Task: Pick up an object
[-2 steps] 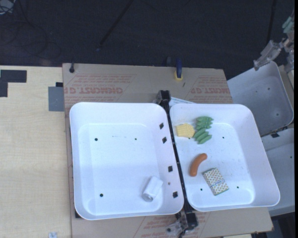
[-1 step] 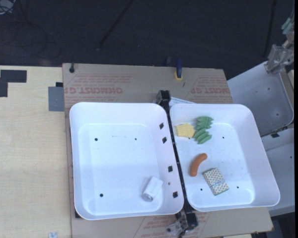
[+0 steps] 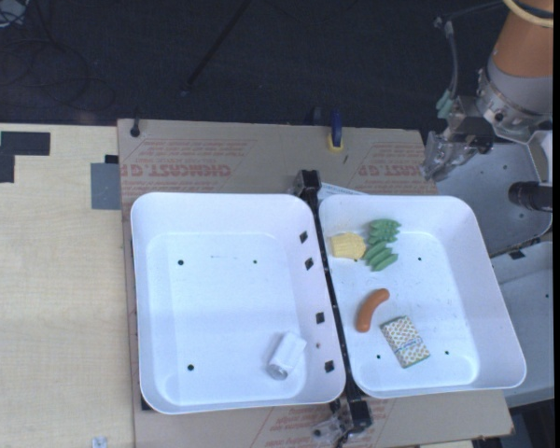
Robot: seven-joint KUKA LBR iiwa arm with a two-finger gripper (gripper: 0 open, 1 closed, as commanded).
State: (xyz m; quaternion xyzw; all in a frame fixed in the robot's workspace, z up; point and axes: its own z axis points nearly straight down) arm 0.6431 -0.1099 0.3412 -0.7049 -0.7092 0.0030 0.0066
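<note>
- My gripper hangs at the upper right of the camera view, above the brown cardboard-covered surface, outside the bins. I judge it parked clear so the camera sees every object before a pick starts.
- I cannot tell whether the gripper is open or closed; nothing sits in it that I can see.
- The grey arm with its orange band rises from the gripper to the top right corner.
- Just below the gripper is the shallow white right-hand bin, holding four candidates to pick.
- Nearest the gripper, below and to its left, a green toy bundle of pea pods touches a yellow ridged toy block on its far side.
- Further below the gripper, an orange toy sausage lies tilted, with a small patterned flat packet just beside it, lower still.
- Well to the gripper's left is the shallow white left-hand bin, joined to the first by black clips.
- It holds one thing, a small white cylinder lying on its side, far below and left of the gripper.
</note>
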